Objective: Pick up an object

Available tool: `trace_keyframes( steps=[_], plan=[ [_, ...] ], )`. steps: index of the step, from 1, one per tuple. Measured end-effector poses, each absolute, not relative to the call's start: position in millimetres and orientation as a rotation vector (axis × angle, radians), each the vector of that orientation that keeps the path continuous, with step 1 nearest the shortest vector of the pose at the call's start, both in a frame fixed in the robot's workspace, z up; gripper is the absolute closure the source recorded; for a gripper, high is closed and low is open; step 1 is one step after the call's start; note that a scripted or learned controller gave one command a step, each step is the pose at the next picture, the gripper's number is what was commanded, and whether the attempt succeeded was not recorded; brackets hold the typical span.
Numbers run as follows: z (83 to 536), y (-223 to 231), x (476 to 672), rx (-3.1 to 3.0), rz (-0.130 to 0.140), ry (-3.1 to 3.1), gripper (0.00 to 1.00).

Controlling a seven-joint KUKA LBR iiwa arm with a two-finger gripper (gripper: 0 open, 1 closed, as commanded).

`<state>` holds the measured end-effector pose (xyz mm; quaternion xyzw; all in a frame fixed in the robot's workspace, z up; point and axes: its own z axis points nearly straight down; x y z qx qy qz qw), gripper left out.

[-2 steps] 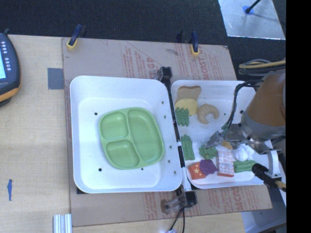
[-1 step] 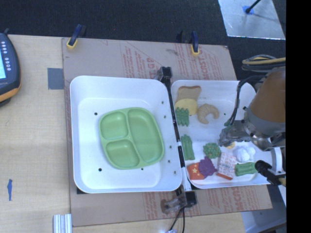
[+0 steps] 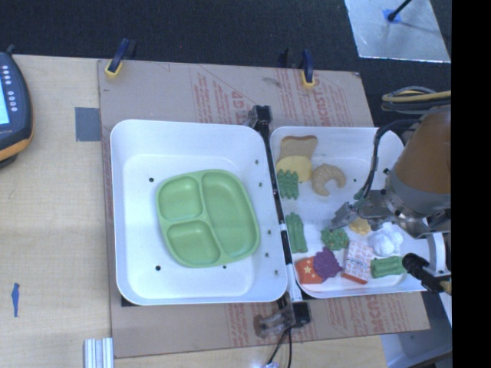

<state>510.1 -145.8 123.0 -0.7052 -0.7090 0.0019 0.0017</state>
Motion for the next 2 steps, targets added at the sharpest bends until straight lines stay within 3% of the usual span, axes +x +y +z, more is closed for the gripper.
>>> trace_keyframes(
  steps=[1,2],
  plan=[
    [90.8,-90.6,515.0,-2.209,0.003,-2.229,0.00],
    [92.9,-104.8,597.9,-2.218,-0.003,-2.229,0.00]
  ],
)
